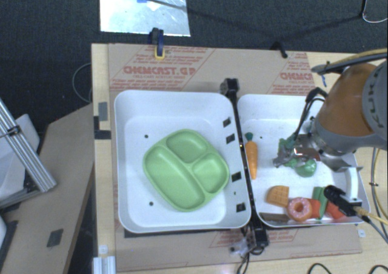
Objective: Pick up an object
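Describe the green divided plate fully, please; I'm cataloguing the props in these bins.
The green divided plate is pale green, smooth, plastic-looking, with rounded corners. Raised ridges split it into three compartments: one long section toward the lower left and two smaller ones toward the upper right. It lies flat, turned diagonally, near the middle of the left white bin, resting on the bin's floor. Nothing lies on it, and it appears clear of the bin's walls.

Arm enters from the right, grey casing with the orange band bulking large above the wrist. Wrist angled down and leftward. Gripper [290, 153] low, its metal fingers pointing left (too small and cluttered to read their spread). Cables loop over the wrist.
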Tool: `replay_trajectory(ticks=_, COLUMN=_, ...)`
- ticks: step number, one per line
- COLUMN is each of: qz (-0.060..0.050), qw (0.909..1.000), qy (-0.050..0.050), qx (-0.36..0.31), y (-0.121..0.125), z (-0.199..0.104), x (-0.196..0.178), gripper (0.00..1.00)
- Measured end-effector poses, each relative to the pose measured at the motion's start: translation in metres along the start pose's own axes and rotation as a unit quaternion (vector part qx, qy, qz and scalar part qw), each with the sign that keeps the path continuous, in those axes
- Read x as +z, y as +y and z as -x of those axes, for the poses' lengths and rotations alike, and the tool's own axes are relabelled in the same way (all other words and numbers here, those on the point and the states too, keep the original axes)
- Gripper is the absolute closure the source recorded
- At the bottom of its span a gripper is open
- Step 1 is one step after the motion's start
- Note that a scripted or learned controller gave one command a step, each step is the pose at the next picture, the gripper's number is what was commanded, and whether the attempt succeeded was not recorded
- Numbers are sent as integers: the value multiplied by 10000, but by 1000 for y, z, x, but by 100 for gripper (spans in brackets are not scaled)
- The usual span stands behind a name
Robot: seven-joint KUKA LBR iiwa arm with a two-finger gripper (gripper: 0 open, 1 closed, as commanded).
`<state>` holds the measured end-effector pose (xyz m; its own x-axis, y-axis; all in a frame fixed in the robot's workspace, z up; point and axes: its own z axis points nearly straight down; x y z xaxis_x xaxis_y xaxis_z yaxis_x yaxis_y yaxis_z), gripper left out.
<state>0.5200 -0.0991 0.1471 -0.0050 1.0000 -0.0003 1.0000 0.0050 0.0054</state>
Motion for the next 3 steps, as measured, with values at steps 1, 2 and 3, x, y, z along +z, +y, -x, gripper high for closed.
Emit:
replay_trajectory(ticks=1, qz=8, qw=10000, qy=-5, qx=2, y=3, z=2, x=-55, gripper=100)
replay_trajectory(ticks=2, qz=-7, qw=10000, qy=-2, qx=1, y=4, z=2, x=-79, gripper=100)
replay_trajectory(ticks=3, qz=-25, qw=10000, qy=5, qx=-6, y=-28, z=-27, x=-83, gripper=100)
